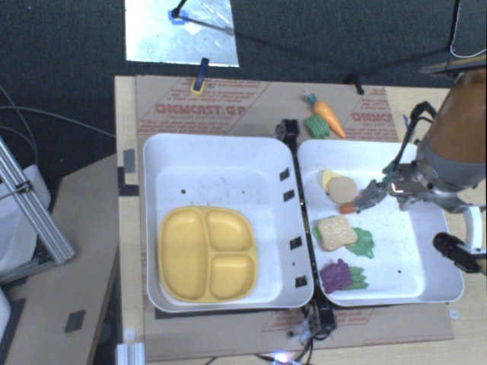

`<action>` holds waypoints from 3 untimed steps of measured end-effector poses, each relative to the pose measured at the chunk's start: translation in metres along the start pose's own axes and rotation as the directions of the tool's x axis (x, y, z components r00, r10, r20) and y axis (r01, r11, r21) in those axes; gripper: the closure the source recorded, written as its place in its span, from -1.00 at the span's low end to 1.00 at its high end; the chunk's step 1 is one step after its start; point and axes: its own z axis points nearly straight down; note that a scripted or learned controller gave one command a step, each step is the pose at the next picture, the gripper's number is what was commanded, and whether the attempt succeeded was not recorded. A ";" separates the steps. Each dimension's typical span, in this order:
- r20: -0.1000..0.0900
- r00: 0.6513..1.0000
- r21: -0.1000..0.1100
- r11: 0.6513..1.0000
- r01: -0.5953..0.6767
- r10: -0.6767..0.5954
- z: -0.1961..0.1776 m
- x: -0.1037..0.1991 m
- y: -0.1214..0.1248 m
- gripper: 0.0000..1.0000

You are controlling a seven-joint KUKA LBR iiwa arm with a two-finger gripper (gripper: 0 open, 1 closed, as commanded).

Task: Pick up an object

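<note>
Pincer [370, 197] low inside the right bin [426, 280], tips pointing left; whether the tips are spread or closed cannot be told at this angle. Just off the tips: a small orange piece [348, 208], touching or nearly so, and a round beige-and-yellow toy food [338, 186] beside it. Below these, a bread slice [335, 232] lies against a green leaf [361, 242] (the slice partly overlaps it). Purple grapes [341, 274] near the bin's front-left corner. Left bin [221, 158] holds a yellow divided plate [207, 252]. A toy carrot [326, 116] lies on the counter [99, 204] behind the bins.
</note>
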 end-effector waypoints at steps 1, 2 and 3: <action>-0.004 1.000 0.003 1.000 0.010 -0.010 0.031 0.099 -0.001 -1.00; -0.001 1.000 -0.003 1.000 -0.001 0.001 0.018 0.092 0.000 1.00; -0.002 1.000 -0.017 1.000 0.004 -0.004 -0.120 0.106 -0.031 1.00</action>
